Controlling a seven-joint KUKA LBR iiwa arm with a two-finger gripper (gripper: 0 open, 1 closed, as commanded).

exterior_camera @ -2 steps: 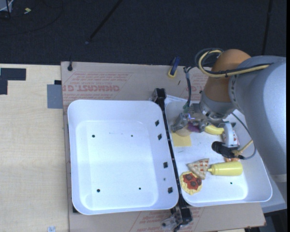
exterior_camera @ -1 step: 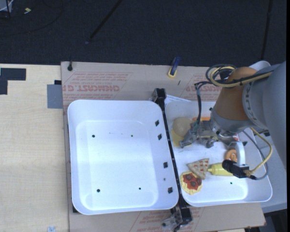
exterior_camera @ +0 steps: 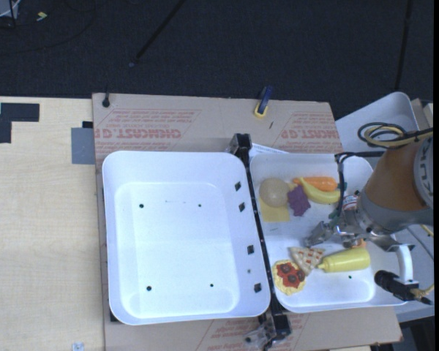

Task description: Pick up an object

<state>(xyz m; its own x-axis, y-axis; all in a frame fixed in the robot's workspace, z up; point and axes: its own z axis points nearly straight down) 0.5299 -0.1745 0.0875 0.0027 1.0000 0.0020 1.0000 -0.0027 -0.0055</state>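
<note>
The right bin point(exterior_camera: 351, 292) holds several toy foods. A yellow bottle point(exterior_camera: 344, 260) lies on its side next to a pizza slice point(exterior_camera: 306, 256) and a round red and yellow piece point(exterior_camera: 289, 276). Farther back are a beige ball point(exterior_camera: 273, 191) on a yellow block point(exterior_camera: 275, 212), a purple piece point(exterior_camera: 298, 199) and an orange and yellow piece point(exterior_camera: 319, 188). My gripper point(exterior_camera: 331, 232) hangs low over the bin's middle, just behind the pizza slice and the bottle. No object shows in its grasp.
The left bin point(exterior_camera: 175, 163) stands beside the right one, with a black divider point(exterior_camera: 250, 218) between them. Both rest on a cardboard sheet point(exterior_camera: 168, 123). Cables point(exterior_camera: 380, 132) and the arm's body point(exterior_camera: 399, 189) crowd the right side.
</note>
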